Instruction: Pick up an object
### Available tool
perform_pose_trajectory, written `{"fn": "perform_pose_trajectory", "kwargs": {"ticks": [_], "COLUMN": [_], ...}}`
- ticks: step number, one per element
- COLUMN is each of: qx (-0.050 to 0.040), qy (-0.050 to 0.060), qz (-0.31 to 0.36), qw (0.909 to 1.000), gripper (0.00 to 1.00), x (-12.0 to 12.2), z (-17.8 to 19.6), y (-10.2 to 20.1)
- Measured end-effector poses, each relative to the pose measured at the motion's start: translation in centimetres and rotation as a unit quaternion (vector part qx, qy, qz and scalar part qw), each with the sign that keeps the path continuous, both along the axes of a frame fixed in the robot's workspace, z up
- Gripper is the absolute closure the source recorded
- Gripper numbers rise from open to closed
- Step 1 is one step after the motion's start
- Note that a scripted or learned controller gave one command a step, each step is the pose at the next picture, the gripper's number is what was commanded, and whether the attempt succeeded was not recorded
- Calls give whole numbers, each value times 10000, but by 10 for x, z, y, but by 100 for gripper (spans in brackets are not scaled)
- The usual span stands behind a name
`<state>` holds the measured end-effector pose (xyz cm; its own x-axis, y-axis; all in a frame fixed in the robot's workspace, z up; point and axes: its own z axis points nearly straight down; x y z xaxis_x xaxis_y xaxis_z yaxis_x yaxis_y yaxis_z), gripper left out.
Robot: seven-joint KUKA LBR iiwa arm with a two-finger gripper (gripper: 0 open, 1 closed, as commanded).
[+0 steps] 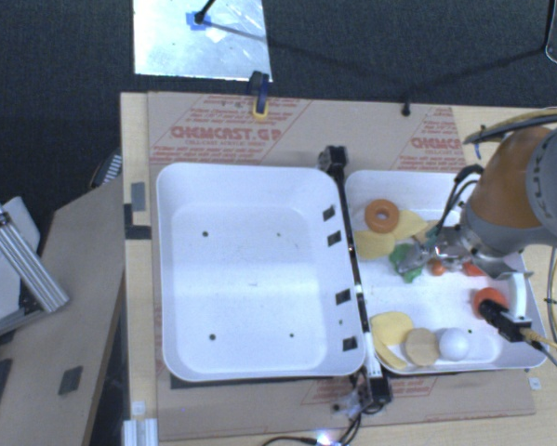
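Camera view: I look down at a slant on the worktop [213,124], a board with red lettering that carries two shallow white bins side by side.
Left bin [180,342]: I see bare white floor with a few small dark dots.
Right bin [376,186]: it holds all the loose things I can make out, and my arm reaches into it.
Arm [520,193]: grey with an orange band above the wrist; it comes in from the right and bends down over the right bin's middle.
Tool [436,249]: low over the right bin, just beside the green object; I cannot tell how far open it is, nor whether it has hold of anything.
Green object [406,256]: it lies in the middle of the right bin, at the tool's tip on its left side; touching or just apart, I cannot say.
Orange ring [382,216]: in the far part of the right bin, on a pale yellow piece [376,242].
Small red-orange bits [438,268]: just by the tool, too small for me to name.
Red-orange object [490,299]: near the bin's right wall, below the arm.
Near edge of the right bin: a yellow round piece [391,324], a tan disc [419,346] and a white ball [454,344] in a row, close together.
Beyond the worktop: a shiny metal sheet [202,26] on dark carpet.
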<state>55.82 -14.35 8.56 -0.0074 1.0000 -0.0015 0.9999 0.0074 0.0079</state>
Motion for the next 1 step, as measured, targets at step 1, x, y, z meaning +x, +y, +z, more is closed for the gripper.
{"fn": "perform_pose_trajectory", "kwargs": {"ticks": [1], "qx": [29], "qy": [63], "qz": [1], "qw": [10000], "gripper": [0], "x": [-47], "z": [-2], "y": [56]}}
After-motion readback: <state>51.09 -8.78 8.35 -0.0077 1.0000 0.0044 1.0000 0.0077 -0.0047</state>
